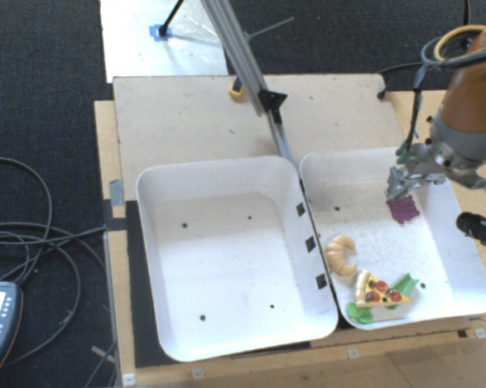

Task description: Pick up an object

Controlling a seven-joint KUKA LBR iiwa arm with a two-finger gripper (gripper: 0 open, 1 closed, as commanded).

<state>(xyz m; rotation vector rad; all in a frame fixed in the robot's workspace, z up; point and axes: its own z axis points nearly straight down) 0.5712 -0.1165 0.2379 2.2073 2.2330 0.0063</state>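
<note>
Claw [403, 188] sits low over the upper right part of the right bin [479, 297], its grey fingers pointing down at a small purple object [404, 210]. The purple piece lies directly under the tips, touching or nearly so; whether it is pinched between the fingers or just lying beneath them cannot be told from this angle, and the finger spread is also unreadable. Main risk: if the tips only rest on top, or catch one edge, the piece slips out on the lift or gets pushed against the bin floor. It looks small and soft-edged, so a shallow or off-centre bite would probably not hold. It also lies near the right wall, and a sideways nudge could wedge it there. Well apart, toward the near left of the same bin, lie a pale croissant [342, 255] and a pizza slice [379, 291] with a green scrap [404, 285] beside it; these seem out of the way. Left bin [155, 183] stands alongside on the worktop [188, 118], the two bins touching along the middle divider.
</note>
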